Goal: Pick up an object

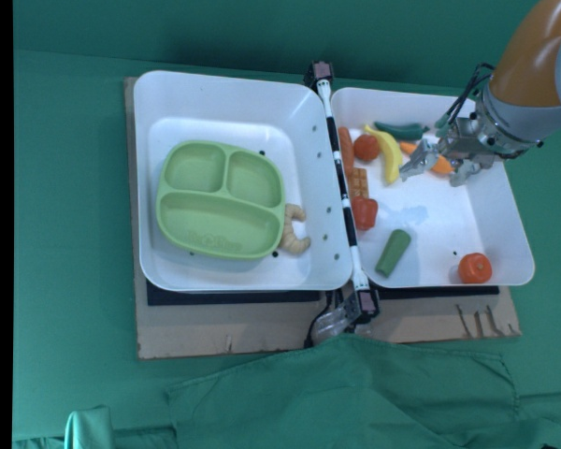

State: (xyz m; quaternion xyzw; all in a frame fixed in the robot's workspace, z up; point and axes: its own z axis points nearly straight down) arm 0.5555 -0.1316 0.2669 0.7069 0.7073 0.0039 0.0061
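The gripper (437,168) hangs over the right bin (505,215), its fingers spread apart with nothing between them, just above an orange carrot-like piece (439,166). Measured from the yellow banana (389,153): the gripper sits just to its right, a red tomato (366,148) touches its left, a green cucumber (393,253) lies below, and an orange fruit (474,268) sits far lower right

Green divided plate (221,198) in left bin (168,92), croissant (294,230) at its lower right, toy foods in right bin (505,223), banana (389,153), cucumber (392,253), tomato (474,268), gripper (439,165) upper right, fingers spread above an orange piece (440,166)
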